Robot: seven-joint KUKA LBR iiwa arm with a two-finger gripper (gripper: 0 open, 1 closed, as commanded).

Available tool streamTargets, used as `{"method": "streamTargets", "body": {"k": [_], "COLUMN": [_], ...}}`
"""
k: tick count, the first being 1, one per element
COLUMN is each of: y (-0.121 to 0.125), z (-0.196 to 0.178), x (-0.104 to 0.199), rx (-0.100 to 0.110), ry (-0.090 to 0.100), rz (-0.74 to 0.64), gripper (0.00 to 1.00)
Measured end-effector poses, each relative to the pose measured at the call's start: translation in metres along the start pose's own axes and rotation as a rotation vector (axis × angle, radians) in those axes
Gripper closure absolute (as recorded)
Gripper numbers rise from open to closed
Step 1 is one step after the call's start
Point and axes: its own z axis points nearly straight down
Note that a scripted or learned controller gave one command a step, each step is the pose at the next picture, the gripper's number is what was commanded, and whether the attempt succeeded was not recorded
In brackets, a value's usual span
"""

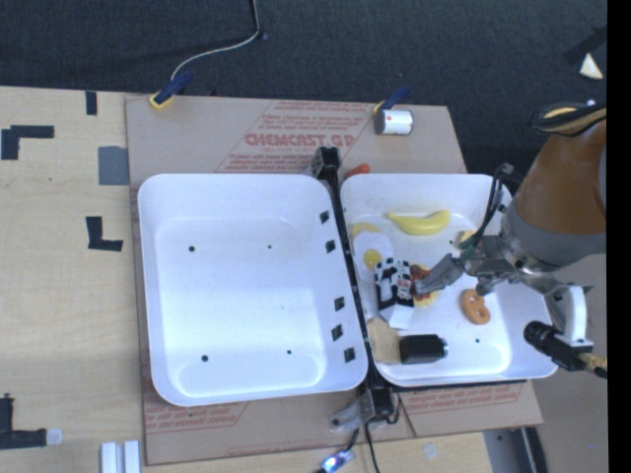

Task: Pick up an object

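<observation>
Nearby, a banana (419, 223), pretzel (476, 308) and black block (422, 348) crowd the pincer (426, 282).

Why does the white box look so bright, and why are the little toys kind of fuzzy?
In the camera view, light from above bounces off the left bin, so its white floor nearly washes out; the right bin glares the same way. The picture is coarse, so small things like the banana and the black block have soft edges. The arm casts only a faint shadow.
</observation>
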Motion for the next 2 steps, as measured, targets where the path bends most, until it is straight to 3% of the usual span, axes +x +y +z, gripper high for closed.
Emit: {"method": "streamTargets", "body": {"k": [1,2], "y": [0.041,0.042], "z": [0.130,0.110], "x": [0.020,0.018], "rx": [-0.004,-0.009], "ry": [-0.003,-0.003], "rz": [-0.002,0.002], "gripper": [0.00,1.00]}}
